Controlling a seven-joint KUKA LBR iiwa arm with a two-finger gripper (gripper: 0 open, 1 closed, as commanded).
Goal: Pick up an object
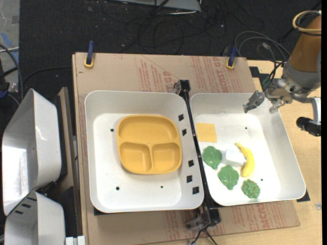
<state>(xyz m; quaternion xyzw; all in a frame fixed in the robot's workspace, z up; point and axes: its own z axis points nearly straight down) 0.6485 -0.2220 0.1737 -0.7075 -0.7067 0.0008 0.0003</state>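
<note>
Objects: three green pieces (228, 176), one banana (247, 160), one yellow tray (149, 143).

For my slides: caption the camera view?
Open gripper hovers over right bin holding banana and broccoli; yellow tray sits left.

My bench: a brown cardboard sheet (153, 70) with red print, held by two clamps (90, 55) at its far edge. Behind it, dark speckled floor (51, 19) strewn with black cables (168, 22).
</note>
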